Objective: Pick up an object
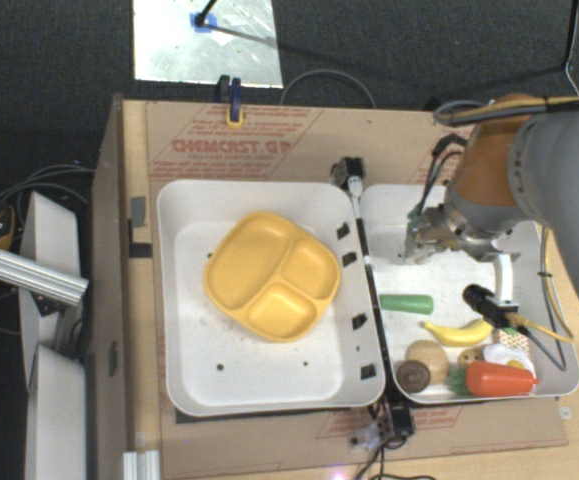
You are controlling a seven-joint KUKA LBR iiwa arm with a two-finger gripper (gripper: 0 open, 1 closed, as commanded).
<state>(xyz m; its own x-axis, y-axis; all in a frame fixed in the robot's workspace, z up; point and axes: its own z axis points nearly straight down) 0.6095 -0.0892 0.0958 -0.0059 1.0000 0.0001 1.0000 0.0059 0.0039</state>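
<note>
My gripper (415,244) hangs over the far left part of the right bin (389,213), with the grey arm and its orange band behind it to the right. Nothing shows between it and the bin floor. A green block (405,304) lies flat a short way nearer the front than the gripper. A yellow banana (456,332) lies to the block's right. Along the front edge of the bin sit a dark brown ball (412,374), a tan rounded piece (428,354), a small green piece (457,378) and a red-orange vegetable (499,379).
The left bin (184,268) holds a yellow divided plate (272,275) near its middle. A black ridge with clips (364,278) separates the bins. A white spotted item (514,343) lies by the right bin's front right corner. Cardboard surrounds both bins.
</note>
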